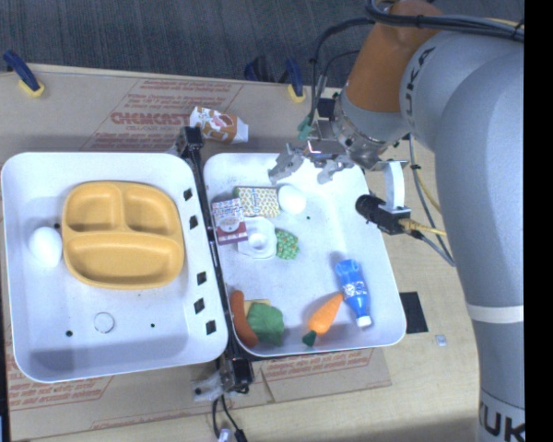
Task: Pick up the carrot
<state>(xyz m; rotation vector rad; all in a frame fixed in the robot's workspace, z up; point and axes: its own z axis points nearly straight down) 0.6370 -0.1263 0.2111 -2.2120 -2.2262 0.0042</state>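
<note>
A: Where do we stand with the carrot (325,316)?

B: We haven't reached it. It lies in the right bin (380,247), toward the near edge, orange body tilted with its green top pointing down toward the front wall. The gripper (306,166) hangs over the far end of that same bin, well apart from it.

A: And the fingers (283,166)?

B: We see them spread apart, with nothing between them. So we judge this to be the approach step: no grasp has begun.

A: What sits around the carrot?

B: The blue bottle (352,292) lies just beside it on the right, nearly touching its thick end. To the left we have a green leafy vegetable (265,321) resting against a reddish sausage (241,318), a little apart from the carrot's green top. Further up the bin are a white egg-like ball (291,199), a few small packets (255,201) and a green patterned piece (287,244).

A: So what does the next move call for?

B: We would need to carry the gripper across the bin toward the near edge, over the packets, and turn the wrist so the fingers straddle the carrot across its narrow width, not along its length. The descent should land on the orange middle, away from the bottle.

A: The risk?

B: We think the bottle is the trouble. A finger coming down on that side may nudge it or catch it instead.

A: And the left bin (18,247)?

B: It holds the yellow divided tray (123,231); no concern of ours here.
</note>
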